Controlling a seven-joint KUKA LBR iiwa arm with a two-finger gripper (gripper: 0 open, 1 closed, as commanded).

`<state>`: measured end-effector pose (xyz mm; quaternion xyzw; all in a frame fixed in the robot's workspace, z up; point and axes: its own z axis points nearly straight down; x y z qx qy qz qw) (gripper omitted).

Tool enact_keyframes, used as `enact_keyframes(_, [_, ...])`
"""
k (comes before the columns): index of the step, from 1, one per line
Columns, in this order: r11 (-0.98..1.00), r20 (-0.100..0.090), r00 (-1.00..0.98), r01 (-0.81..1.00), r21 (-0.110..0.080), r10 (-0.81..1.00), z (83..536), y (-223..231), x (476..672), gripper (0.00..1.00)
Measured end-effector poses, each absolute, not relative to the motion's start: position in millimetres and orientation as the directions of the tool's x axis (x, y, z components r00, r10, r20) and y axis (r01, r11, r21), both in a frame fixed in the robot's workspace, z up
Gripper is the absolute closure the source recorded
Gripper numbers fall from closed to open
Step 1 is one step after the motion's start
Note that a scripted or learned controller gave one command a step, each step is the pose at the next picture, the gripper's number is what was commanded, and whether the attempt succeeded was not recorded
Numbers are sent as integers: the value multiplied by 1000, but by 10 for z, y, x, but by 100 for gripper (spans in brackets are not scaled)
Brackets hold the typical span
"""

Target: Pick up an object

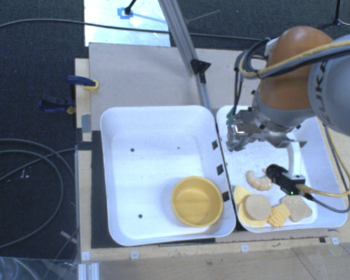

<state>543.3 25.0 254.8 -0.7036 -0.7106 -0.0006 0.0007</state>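
Overhead, we see the gripper [238, 134] low at the right bin's [322, 168] 10 o'clock; we cannot tell its grip. Croissant [258, 181] and bread round [258, 207] lie toward 6, yellow bowl [197, 200] at the left bin's [134, 133] 5.

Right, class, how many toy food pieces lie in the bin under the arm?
5, all at its near end: a croissant, a yellow wedge, a round bun, a yellow waffle and a toast slice. The arm may hide more.
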Motion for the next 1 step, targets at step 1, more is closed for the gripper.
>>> enact_keyframes(1, [11,3,-11,1000,-1,1000,2377,800,5339,100])
